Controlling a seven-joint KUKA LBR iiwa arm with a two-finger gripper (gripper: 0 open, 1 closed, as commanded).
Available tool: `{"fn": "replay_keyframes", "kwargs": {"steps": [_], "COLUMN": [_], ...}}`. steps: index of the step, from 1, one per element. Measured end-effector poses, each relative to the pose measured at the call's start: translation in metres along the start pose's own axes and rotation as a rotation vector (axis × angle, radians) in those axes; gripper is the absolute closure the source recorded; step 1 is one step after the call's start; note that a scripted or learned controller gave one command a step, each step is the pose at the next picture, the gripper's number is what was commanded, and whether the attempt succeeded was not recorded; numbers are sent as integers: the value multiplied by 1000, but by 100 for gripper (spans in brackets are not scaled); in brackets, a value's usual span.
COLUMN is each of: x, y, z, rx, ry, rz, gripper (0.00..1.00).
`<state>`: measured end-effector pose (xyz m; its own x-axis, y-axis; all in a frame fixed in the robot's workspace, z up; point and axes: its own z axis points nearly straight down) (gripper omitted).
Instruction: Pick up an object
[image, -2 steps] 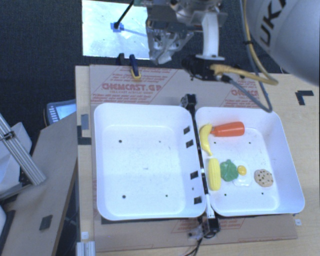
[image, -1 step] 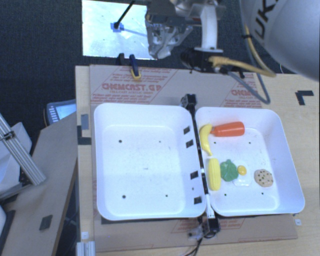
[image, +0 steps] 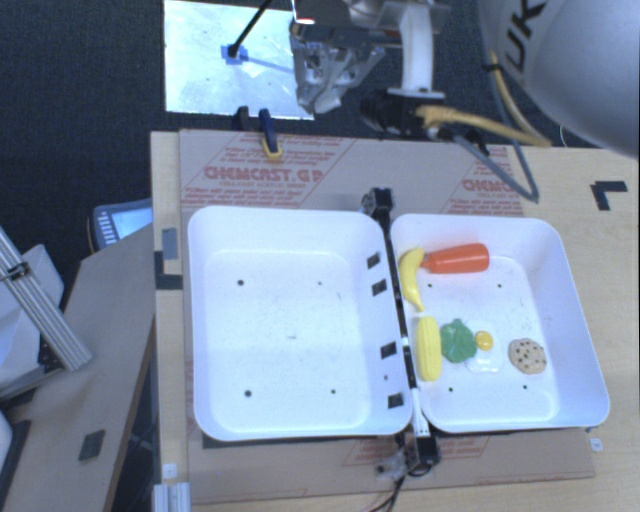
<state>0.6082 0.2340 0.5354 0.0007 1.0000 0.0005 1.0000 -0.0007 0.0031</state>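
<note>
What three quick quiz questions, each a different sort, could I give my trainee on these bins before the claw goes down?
1. True or false: the carrot lies in the left bin.
2. Multiple choice: which item touches the divider side of the right bin, just below the banana? A) cookie B) corn cob C) green leafy piece
3. Fill in: the claw hangs above the bench's far edge, beyond the ______ bin.

Key: 1 false; 2 B; 3 left.
</note>
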Motion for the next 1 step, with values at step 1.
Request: {"fn": "replay_keyframes", "kwargs": {"steps": [1], "x": [0], "y": [6], "z": [1], "rx": [0], "ry": [0], "rz": [1], "gripper": [100]}}
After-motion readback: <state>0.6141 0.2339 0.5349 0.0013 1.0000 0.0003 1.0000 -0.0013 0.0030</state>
